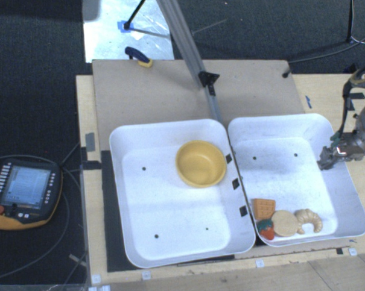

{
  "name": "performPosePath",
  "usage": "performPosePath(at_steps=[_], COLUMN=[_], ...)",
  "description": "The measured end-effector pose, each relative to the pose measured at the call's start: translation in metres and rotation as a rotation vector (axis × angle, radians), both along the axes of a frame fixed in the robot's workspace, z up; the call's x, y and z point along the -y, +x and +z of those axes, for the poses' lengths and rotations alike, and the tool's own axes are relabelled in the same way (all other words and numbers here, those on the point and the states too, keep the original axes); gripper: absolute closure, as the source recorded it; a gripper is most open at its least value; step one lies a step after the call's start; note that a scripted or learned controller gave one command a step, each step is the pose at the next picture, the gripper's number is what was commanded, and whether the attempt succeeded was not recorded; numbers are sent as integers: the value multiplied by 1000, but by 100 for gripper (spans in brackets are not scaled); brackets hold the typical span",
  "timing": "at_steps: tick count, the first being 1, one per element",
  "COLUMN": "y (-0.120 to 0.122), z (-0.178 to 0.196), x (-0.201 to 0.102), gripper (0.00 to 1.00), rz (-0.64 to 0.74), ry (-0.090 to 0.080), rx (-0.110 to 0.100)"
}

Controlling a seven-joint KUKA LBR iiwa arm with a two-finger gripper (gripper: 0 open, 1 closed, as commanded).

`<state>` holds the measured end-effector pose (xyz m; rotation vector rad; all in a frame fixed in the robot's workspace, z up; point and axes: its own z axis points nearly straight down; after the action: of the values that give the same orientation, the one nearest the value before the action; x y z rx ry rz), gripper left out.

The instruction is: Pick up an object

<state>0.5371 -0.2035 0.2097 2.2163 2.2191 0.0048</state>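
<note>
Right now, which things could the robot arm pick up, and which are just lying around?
For the job:
round yellow bowl
orange waffle-like square
small red piece
round beige biscuit
tan croissant
grey gripper

Just lying about:
yellow control pendant
yellow-handled clamp
metal tripod leg

Bins — two white bins: one left bin (138, 234) at frame centre, one right bin (279, 137) at centre right.

Bowls — one yellow bowl (201, 163), upper right area of the left bin.

Small items, lower left corner of the right bin, four in total:
- one orange waffle-patterned square (264, 207)
- one round tan disc (285, 222)
- one croissant-shaped piece (311, 219)
- one small red piece (268, 233)

Handheld control pendants: one (23, 192), at the left edge of the frame.
</note>
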Motion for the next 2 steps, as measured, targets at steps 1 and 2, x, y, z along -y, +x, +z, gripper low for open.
performPosePath(at_steps=[1,2], y=[1,16], z=[45,50], x=[0,-54], gripper=[100,100], rz=[0,4], ry=[0,2], rx=[-1,-4])
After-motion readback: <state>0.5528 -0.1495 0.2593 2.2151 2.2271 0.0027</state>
